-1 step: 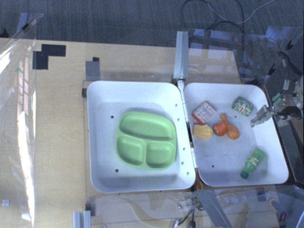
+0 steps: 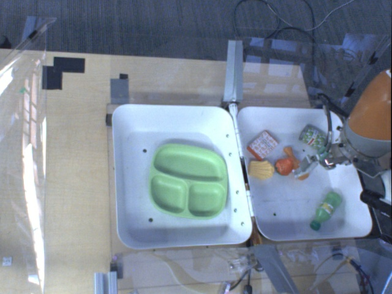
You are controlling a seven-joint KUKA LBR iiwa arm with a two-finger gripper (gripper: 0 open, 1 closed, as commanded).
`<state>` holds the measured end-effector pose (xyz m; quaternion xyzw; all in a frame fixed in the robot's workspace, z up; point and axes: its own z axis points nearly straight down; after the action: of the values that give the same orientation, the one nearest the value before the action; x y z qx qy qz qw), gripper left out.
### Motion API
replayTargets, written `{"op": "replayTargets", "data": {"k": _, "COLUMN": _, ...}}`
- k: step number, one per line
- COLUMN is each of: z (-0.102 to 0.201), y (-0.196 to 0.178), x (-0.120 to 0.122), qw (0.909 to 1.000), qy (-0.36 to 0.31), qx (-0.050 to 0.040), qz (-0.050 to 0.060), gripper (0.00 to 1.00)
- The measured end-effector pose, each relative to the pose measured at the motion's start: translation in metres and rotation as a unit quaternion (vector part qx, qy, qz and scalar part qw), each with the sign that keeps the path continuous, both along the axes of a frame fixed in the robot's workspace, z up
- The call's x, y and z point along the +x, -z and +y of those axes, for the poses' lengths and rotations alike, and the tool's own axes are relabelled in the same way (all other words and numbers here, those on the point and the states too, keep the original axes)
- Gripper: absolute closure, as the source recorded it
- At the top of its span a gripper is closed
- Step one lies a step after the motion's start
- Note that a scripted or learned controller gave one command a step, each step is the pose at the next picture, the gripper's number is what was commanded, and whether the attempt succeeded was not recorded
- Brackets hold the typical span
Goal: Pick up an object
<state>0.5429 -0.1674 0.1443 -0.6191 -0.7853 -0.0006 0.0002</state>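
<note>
Gripper (image 2: 308,166) beside orange toy (image 2: 285,165); one green bottle (image 2: 324,211), one tray (image 2: 188,180).

left bin (image 2: 128,182): tray (image 2: 187,180) | right bin (image 2: 349,225): bottle (image 2: 324,211), packet (image 2: 263,144)

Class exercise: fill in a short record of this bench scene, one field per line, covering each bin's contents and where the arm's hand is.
left bin: one green divided tray, three compartments
right bin: red-and-white packet, yellow item, orange item, green-and-white packet, green bottle lying on its side
hand: low over the right bin, just right of the orange item
hand's grip: cannot tell
arm: enters from the view's right, orange band visible
</note>
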Motion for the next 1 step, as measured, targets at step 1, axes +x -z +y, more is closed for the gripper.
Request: {"op": "replayTargets", "data": {"k": 1, "z": 0.0089, "y": 0.0552, "x": 0.0466, "qw": 0.9998, "qy": -0.017, "qx": -0.0017, "qz": -0.006, "gripper": 0.00}}
